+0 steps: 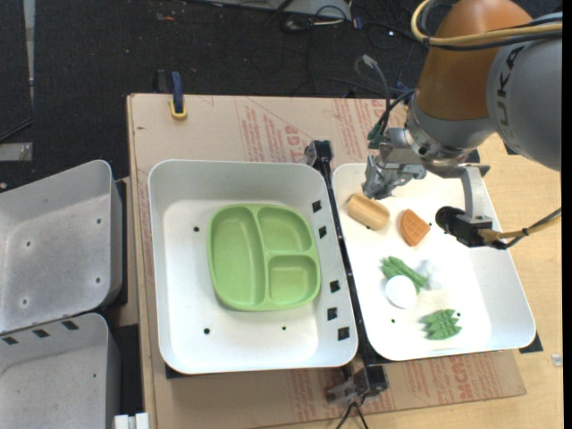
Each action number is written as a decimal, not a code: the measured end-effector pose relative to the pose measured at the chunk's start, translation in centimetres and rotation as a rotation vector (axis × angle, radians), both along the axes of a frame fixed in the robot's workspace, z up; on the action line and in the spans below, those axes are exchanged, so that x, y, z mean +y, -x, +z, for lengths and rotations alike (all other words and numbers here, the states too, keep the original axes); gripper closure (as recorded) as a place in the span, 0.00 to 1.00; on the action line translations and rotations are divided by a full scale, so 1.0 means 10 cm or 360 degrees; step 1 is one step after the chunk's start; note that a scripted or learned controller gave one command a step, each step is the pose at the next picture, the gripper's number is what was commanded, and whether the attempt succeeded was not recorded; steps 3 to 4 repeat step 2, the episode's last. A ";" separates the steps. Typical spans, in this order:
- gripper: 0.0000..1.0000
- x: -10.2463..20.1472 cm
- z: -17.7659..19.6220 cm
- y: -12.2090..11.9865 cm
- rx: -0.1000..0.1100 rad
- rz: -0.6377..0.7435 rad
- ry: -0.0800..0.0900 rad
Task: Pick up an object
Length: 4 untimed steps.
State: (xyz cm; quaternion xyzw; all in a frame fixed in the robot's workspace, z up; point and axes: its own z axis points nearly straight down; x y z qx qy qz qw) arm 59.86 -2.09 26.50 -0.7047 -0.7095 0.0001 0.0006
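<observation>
The tool (381, 184) is blurred — arm (527, 79) cut off right.

Tight under the gripper, open floor toward the arm.
A tan roll (367, 211) lies just below the gripper (380, 189), with an orange piece (414, 228) beside it. Farther toward the camera, a pea pod (404, 270), a white ball (399, 292) and green beans (441, 324) cluster. The right bin (497, 286) is bare along its arm-side wall.

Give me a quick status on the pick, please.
Hand over right bin, just behind roll. Roll lying on bin floor. Orange piece close beside it, not touching.
</observation>
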 end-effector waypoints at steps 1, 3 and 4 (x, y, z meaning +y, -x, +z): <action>1.00 0.57 -0.05 0.04 0.0000 0.0000 0.0000; 1.00 1.01 -0.10 -0.06 -0.0004 -0.0002 0.0002; 1.00 1.01 -0.10 -0.06 -0.0004 -0.0002 0.0002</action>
